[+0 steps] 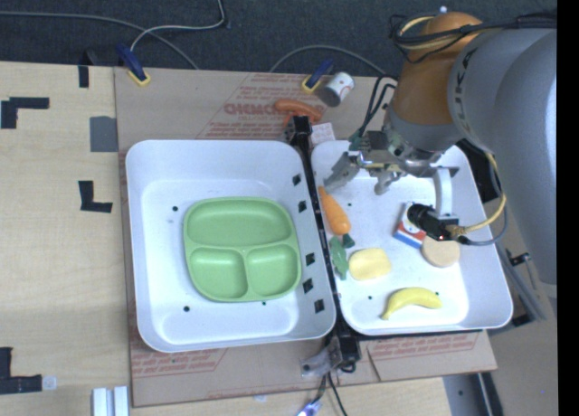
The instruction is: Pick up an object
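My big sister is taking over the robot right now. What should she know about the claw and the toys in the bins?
Gripper: over the top left part of the right white bin, holding nothing that can be seen; whether the jaws are open is unclear.
Right bin: orange toy carrot with green leaves, pale yellow lump, yellow banana, round tan disc, small red, white and blue box.
Left white bin: green divided plate.
Done: nothing lifted.
Left: grasp one object and raise it.

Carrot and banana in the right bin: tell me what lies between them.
In the camera view, between the carrot and the banana lies a pale yellow lemon-like piece, with a green leafy bit at its left.
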`<state>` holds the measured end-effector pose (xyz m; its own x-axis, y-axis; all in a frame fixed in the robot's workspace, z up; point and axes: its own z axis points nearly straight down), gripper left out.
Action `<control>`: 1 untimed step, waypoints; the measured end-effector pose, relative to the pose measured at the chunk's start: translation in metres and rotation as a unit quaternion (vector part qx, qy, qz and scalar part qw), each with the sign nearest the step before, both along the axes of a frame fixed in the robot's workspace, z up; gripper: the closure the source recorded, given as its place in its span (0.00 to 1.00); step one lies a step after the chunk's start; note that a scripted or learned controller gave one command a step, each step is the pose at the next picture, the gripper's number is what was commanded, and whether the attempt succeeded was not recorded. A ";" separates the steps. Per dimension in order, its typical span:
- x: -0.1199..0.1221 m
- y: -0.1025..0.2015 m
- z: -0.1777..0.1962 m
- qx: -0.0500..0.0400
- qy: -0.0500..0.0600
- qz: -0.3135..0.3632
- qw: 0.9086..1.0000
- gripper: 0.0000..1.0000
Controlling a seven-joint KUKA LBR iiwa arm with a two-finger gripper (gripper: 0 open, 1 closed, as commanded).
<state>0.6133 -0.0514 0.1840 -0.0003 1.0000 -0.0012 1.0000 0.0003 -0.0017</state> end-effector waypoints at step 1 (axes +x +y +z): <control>0.000 0.000 0.000 0.000 0.000 0.000 1.000 0.00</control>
<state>0.6133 -0.0514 0.1840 -0.0003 1.0000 -0.0012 1.0000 0.0003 -0.0017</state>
